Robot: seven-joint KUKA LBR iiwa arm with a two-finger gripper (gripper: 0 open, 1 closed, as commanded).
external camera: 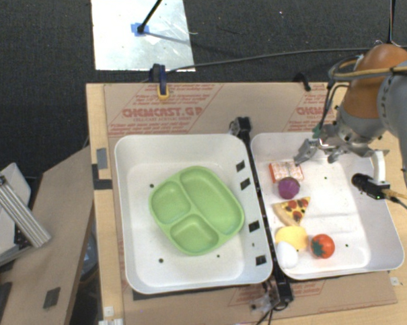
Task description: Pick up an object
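Two shallow white bins sit side by side on the surface. The left bin (134, 195) contains a green divided plate (195, 209). The right bin (375, 232) contains the pickable objects: a red-and-white packet (285, 170) at the far left, a purple ball (289, 187) just near of it, a pizza slice (292, 210), a yellow object (292, 237), a white egg-shaped object (287, 254) and a red tomato (321, 246). The end effector (322, 149) is positioned over the far part of the right bin, just right of the packet, fingers spread apart with nothing between them.
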